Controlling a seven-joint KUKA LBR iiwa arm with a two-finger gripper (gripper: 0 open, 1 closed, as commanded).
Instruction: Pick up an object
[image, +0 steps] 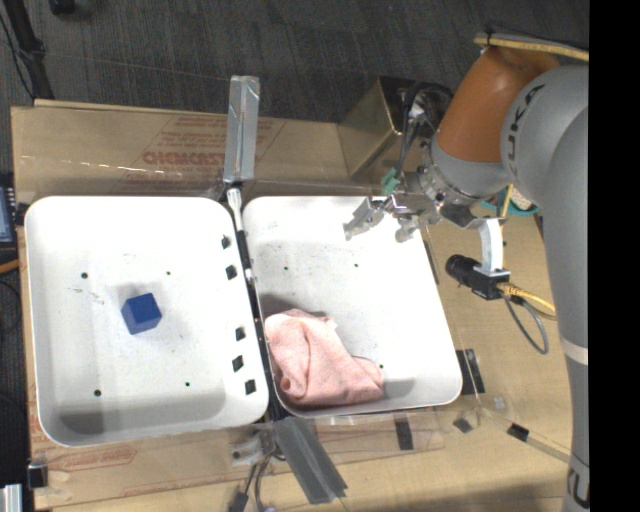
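Note:
A blue cube (142, 312) sits in the left bin (60, 240), left of its middle. A crumpled pink cloth (318, 358) lies at the near left of the right bin (420, 330). My gripper (380, 222) hangs above the far right part of the right bin, well away from the cloth. Its two fingers are spread apart with nothing between them.
A metal divider with black clips (240, 300) runs between the two bins. Brown cardboard (130, 145) lies behind the bins. The grey arm with its orange band (480, 100) comes in from the upper right.

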